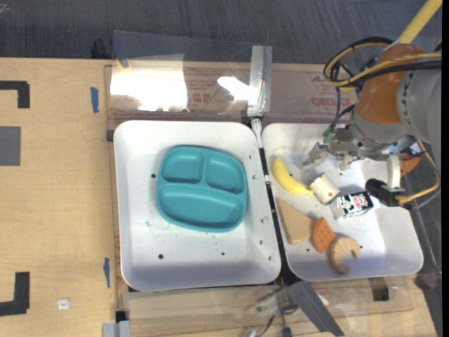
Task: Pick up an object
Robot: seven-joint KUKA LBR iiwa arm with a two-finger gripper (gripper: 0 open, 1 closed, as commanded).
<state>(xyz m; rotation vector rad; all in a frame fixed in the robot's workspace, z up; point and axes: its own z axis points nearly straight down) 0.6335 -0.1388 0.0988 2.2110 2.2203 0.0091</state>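
Note:
The right bin (393, 248) holds a yellow banana (287, 179) near its left wall, with a small white cylinder (323, 187) just to its right. A black and white carton (353, 204) lies right of the cylinder. Toward the front lie a tan flat slab (296, 225), an orange piece (322, 234) and a round wooden piece (342, 252). My gripper (324, 152) hangs over the rear of the right bin, just above and behind the white cylinder and right of the banana's top end. Nothing shows in its grasp.
A teal divided plate (202, 187) sits in the middle of the left bin (133, 244). The arm's orange band (379, 98) and cables crowd the right bin's back right corner. A clear sheet and a metal post (259, 79) stand behind the bins.

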